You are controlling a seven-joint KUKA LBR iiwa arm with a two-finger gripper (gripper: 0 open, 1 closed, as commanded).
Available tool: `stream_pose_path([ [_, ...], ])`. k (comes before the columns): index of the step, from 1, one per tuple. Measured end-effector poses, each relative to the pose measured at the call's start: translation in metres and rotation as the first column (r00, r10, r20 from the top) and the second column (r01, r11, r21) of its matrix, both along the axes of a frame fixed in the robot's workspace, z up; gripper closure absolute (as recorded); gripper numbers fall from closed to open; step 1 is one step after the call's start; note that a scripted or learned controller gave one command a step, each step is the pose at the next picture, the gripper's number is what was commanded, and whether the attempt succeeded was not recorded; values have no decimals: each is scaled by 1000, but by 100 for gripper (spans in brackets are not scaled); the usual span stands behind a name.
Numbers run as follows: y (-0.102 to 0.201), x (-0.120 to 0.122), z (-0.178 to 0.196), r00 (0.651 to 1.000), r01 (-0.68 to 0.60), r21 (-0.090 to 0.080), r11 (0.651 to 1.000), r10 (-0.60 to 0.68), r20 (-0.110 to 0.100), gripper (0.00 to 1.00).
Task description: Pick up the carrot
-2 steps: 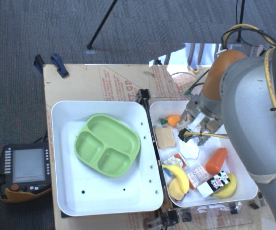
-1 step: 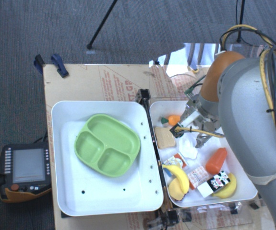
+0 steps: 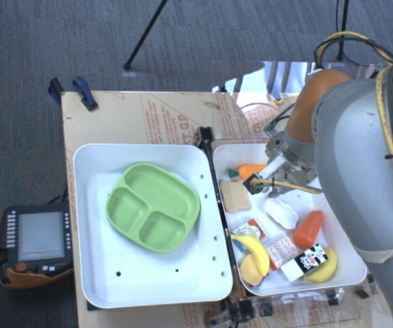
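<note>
The carrot lies at the far left of the right bin, orange with a small green tip pointing at the divider. My gripper hangs low over the bin just to the right of the carrot, with the wrist covering the carrot's right end. The arm's grey body fills the right side of this bin.
In the right bin lie a tan bread slice, a white crumpled thing, a red-orange item, two bananas, a red-white packet and a black-and-white box. A green sectioned plate sits in the left bin.
</note>
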State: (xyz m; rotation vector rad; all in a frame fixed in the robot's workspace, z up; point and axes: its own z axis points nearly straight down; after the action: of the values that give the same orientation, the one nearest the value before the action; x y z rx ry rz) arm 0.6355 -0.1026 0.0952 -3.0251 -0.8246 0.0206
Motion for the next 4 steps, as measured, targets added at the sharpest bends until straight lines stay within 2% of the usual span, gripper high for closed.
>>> stream_pose_path([
  [1,1,0,-1,1000,-2,0,1000,2,-1,0],
  [2,0,-4,-9,950,312,-1,950,-312,7,0],
  [3,3,-46,-9,944,331,-1,944,-331,5,0],
  [4,19,-14,-9,949,314,-1,949,-314,8,0],
])
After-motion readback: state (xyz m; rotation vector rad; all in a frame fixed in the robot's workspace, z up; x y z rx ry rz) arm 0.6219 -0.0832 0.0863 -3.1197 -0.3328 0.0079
